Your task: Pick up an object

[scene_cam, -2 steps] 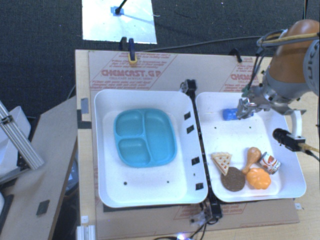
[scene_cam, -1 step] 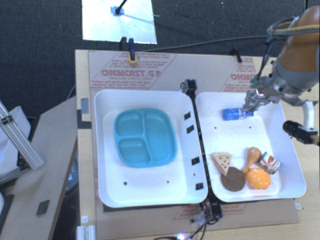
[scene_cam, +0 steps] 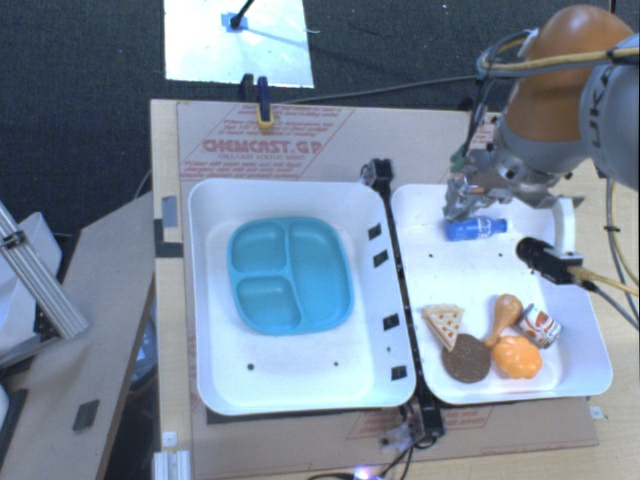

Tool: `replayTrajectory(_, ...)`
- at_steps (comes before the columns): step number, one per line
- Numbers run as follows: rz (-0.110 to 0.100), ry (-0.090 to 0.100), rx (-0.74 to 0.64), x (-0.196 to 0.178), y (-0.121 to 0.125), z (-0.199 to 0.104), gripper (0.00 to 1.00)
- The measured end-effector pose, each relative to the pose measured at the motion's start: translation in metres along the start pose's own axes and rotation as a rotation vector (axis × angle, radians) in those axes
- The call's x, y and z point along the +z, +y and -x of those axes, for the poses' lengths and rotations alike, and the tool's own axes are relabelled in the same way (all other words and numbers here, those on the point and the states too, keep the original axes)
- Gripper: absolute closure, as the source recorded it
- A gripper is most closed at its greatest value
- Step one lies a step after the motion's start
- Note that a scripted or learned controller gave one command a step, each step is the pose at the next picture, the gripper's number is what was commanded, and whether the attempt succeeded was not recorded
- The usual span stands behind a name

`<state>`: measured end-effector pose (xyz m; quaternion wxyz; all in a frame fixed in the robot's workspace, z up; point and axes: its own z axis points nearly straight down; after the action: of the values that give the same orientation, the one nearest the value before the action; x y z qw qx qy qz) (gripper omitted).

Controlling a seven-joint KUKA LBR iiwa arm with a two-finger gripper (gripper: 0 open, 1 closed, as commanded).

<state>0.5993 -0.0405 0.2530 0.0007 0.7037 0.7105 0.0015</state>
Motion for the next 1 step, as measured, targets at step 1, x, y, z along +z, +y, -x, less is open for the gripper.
replayTrajectory(1, 0.0, 0.001, -0.001, 0.0001, 0.0189, -0.0588, 1.0)
